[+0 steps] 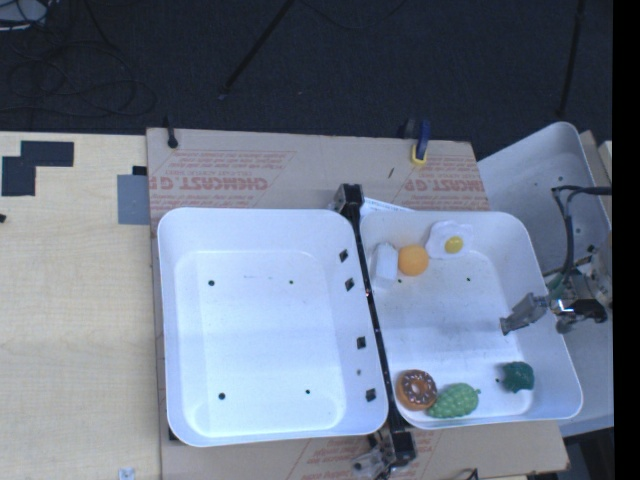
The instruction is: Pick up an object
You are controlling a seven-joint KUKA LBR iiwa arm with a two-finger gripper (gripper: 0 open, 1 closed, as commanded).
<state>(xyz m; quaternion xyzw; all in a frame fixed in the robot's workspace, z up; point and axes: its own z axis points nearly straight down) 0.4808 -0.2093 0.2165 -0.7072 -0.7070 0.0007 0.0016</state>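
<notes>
Objects for the pick all lie in the right-hand bin of the pair, seen from the fixed camera above the bench: an orange ball near the bin's far left corner, just beside a small white piece that sits against the divider; a toy fried egg resting close behind the ball near the far wall; a chocolate-glazed toy doughnut at the near edge, touching or almost touching a green bumpy toy, perhaps a bunch of grapes; and a dark green toy, possibly broccoli, toward the near right corner. Nothing appears lifted, so the task looks to be at its start, with choice of target, descent and grasp all left to do. At the bin's right side the gripper reaches in from the right, its grey tip hanging over bare white floor between the fried egg and the dark green toy, well apart from the ball and doughnut. No object shows between its fingers, and it seems to touch none of the toys. Whether those fingers stand open or closed cannot be told from this angle, since the tip reads as one small grey shape. Beside it, the left-hand bin shows its white floor and a few dark dots.
</notes>
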